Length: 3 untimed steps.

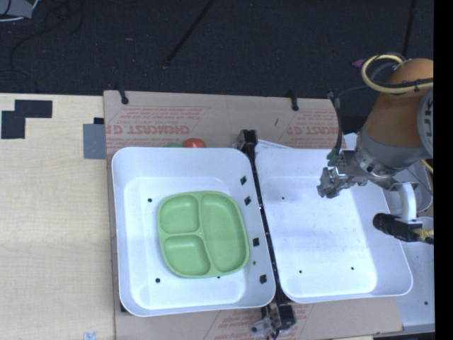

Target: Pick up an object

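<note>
Your only obvious target, the green divided plate (203,234), lies flat in the left bin (134,168), while the gripper (331,185) hangs over the right bin (396,282), well apart from it. Whether the claw is open or closed, I cannot tell. Expect trouble: a low, flat plate offers little to pinch, so a descent may simply slip off its rim.

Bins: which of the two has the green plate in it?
The left bin holds the green divided plate, lying flat on its floor. The gripper hangs over the right bin, near its back edge.
</note>
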Motion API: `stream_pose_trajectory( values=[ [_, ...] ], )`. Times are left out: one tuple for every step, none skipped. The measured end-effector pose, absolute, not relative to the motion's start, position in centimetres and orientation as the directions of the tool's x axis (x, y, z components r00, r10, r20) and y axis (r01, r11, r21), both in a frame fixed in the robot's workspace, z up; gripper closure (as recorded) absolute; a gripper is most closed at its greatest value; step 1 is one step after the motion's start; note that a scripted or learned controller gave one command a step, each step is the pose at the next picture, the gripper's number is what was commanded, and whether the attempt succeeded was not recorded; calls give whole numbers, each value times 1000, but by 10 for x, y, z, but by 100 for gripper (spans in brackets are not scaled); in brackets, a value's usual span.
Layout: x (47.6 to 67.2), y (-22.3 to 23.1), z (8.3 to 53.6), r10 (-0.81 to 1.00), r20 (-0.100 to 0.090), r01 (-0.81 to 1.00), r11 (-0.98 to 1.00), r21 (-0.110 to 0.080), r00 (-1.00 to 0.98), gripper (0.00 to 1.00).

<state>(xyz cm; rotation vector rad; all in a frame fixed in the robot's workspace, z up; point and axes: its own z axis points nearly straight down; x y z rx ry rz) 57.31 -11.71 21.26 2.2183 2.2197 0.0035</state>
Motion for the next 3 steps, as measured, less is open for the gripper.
stream_pose_trajectory(
  values=[
    [574,-118,264,1000,-1,1000,0,3,0,100],
    [572,-59,251,1000,2,1000,4,-4,-4,100],
    [576,-14,254,1000,2,1000,5,-3,-5,100]
  ],
)
